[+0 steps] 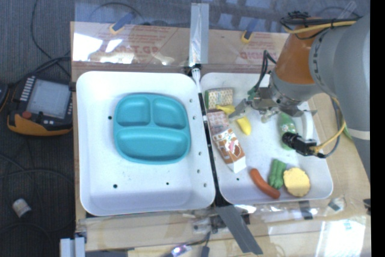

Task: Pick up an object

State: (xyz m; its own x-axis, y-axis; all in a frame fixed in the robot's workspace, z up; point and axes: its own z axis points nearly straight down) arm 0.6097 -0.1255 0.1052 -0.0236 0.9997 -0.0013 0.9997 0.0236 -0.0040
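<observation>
Gripper (263,106) low in right bin (319,189), fingers spread apart, holding nothing, near yellow toy (243,125), teal tray (151,129) in left bin (96,189)

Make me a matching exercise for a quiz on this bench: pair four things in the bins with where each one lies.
Things:
1. turquoise divided plate
2. red sausage
3. small carton
4. round yellow item

Places:
A. right bin, near corner by its outer wall
B. left bin, middle
C. right bin, along the wall shared with the left bin
D. right bin, near wall, beside a green item

Pairs: 1-B, 2-D, 3-C, 4-A
</observation>
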